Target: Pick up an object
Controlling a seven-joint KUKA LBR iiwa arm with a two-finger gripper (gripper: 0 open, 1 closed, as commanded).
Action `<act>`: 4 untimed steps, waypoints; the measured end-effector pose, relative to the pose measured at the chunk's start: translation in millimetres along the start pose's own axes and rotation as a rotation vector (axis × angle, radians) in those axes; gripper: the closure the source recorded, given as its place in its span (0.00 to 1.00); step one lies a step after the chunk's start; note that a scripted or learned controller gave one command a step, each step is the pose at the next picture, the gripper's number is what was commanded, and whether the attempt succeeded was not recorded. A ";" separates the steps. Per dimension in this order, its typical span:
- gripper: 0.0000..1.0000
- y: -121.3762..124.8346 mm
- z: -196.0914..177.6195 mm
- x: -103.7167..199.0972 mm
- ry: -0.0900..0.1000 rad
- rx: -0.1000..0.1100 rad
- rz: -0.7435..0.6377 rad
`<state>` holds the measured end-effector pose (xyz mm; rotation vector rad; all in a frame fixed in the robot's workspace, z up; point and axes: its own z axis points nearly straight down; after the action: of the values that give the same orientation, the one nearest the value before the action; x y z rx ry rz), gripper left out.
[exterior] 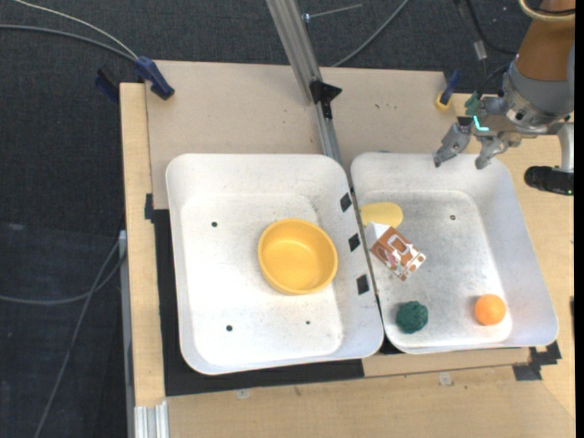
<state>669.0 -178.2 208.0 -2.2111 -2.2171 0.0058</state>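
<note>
My gripper (pixel 466 152) hangs over the far edge of the right bin (pixel 456 199), its two fingers spread apart and nothing between them. In that bin lie a pale yellow oval piece (pixel 381 213) near the left wall, a small brown and white box (pixel 398 252) just below it, a dark green ball (pixel 411 316) at the front, and an orange ball (pixel 490 309) at the front right. All of them sit well below and to the left of the gripper.
The left bin (pixel 210 245) holds a yellow bowl (pixel 297 255). A slanted metal pole (pixel 301 53) runs down to the gap between the bins. Blue clamps (pixel 155 76) grip the bench's far edge.
</note>
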 end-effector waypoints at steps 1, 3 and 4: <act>0.00 0.5 -1.0 0.0 0.000 -0.002 0.000; 0.00 -5.8 93.3 8.6 0.001 0.008 -0.001; 0.00 -6.6 114.2 10.2 0.000 0.005 0.000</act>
<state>661.2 -167.5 93.9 -2.2081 -2.2152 0.0113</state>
